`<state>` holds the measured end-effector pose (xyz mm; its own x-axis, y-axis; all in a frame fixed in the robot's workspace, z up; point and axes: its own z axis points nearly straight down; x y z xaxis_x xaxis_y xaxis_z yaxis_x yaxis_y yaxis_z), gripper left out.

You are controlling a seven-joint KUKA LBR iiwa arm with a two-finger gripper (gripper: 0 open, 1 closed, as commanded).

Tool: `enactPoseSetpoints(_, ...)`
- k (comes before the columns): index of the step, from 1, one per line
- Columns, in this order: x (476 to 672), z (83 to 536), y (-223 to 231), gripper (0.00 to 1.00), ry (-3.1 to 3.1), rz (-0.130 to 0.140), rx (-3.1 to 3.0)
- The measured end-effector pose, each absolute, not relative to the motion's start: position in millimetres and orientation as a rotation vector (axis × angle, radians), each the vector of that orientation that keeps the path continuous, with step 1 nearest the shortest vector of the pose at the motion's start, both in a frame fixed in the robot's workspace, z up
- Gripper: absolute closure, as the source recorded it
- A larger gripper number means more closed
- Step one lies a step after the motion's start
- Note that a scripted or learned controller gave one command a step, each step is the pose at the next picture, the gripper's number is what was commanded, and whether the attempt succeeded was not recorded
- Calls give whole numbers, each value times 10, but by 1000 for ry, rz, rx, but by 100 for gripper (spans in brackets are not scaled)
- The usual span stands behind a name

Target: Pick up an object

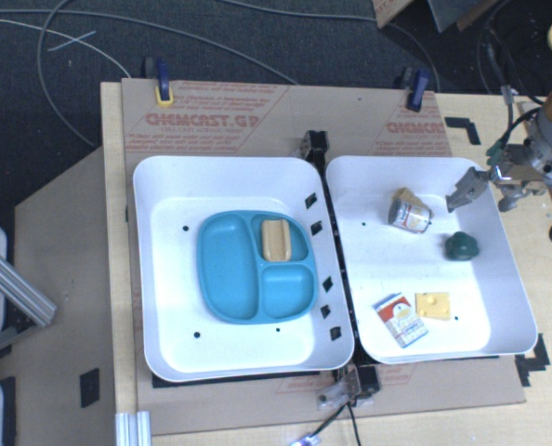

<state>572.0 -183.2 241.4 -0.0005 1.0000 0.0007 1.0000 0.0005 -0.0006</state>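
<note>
The right bin point(374, 175) holds a small tin can point(409, 212) lying on its side, a dark green lump point(461, 245), a yellow block point(433, 305) and a red and white box point(400, 319). My gripper point(487, 195) hangs over the bin's far right rim, up and to the right of the green lump and to the right of the can. Its two fingers stand apart, open, with nothing between them.
In the left bin point(164, 193) a blue divided plate point(234, 268) carries a tan bread-like piece point(275, 240). A row of black clips point(321, 249) runs along the seam between the bins. Cables lie on the dark floor beyond the bench.
</note>
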Motion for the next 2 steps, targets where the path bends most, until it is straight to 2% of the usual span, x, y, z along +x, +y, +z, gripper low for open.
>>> enactPoseSetpoints(1,5702,1792,-1776,0,-2217,4,-2216)
enactPoseSetpoints(2,5705,1364,-1734,0,-2218,3,-2217)
